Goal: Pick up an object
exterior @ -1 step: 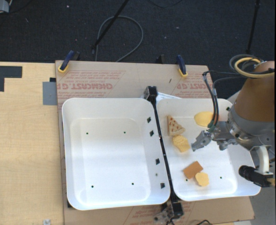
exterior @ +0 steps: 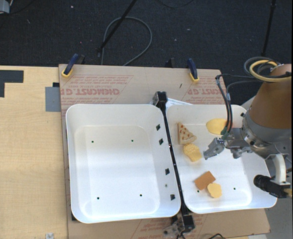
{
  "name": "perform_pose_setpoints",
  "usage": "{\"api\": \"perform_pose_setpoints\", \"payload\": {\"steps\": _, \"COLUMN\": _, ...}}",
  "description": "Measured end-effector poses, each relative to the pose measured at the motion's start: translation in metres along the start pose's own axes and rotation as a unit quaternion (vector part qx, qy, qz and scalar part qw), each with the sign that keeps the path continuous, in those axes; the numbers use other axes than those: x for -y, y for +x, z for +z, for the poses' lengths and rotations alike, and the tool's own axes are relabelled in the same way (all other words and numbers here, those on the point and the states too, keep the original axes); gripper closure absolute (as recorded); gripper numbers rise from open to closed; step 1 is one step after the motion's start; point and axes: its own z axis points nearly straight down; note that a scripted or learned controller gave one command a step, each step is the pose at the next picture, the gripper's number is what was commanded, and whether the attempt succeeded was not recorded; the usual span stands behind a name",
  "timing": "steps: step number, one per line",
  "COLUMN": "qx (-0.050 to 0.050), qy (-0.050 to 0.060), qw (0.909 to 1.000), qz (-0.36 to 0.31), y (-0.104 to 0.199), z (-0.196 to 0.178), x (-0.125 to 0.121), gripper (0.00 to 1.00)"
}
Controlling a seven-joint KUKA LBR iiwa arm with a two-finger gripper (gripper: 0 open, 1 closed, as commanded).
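The right bin (exterior: 236, 198) holds several small food-like items. A tan wedge (exterior: 185, 133) lies near the divider, with a yellow chunk (exterior: 193, 153) just below it. A yellow rounded piece (exterior: 216, 126) sits at the back, partly behind a black cable. An orange-brown block (exterior: 204, 180) and a small yellow round piece (exterior: 215, 190) lie toward the front. My gripper (exterior: 213, 150) hangs low over the bin's middle, just right of the yellow chunk, and I see nothing between its fingers.
The left bin (exterior: 116, 203) sits beside the right one, split by a black divider strip (exterior: 167, 153). Cardboard lies under both, held by two blue-yellow clamps (exterior: 192, 69). The bulky arm (exterior: 270, 113) covers the right bin's right side.
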Motion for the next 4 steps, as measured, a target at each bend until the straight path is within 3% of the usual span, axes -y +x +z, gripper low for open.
{"api": "perform_pose_setpoints", "payload": {"steps": 2, "qx": 0.000, "qy": 0.003, "qw": 1.0000, "qz": 0.000, "y": 0.015, "z": 0.120, "x": -0.001, "gripper": 0.00}}
{"api": "perform_pose_setpoints", "payload": {"steps": 3, "qx": 0.000, "qy": 0.000, "qw": 1.0000, "qz": 0.000, "y": 0.015, "z": 0.129, "x": -0.001, "gripper": 0.00}}
{"api": "perform_pose_setpoints", "payload": {"steps": 4, "qx": 0.000, "qy": -0.001, "qw": 1.0000, "qz": 0.001, "y": 0.014, "z": 0.118, "x": -0.001, "gripper": 1.00}}
